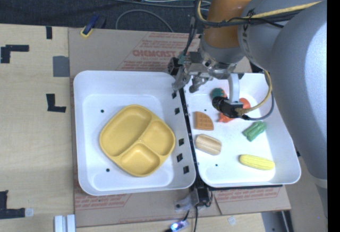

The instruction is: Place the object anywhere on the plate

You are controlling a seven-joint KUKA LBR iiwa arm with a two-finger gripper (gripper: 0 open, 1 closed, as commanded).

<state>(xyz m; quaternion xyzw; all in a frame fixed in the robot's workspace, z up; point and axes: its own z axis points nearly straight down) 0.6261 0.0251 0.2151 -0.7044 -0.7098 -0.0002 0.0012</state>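
The yellow plate lies in the left bin with nothing on it, so the placing is not yet done. The candidates all sit in the right bin: a waffle, a bread roll, a corn cob, a green piece and a red piece. The claw hovers over the bins' shared edge at the far side; whether it is spread or closed cannot be told, and nothing is seen in it. Picking and carrying appear to remain.
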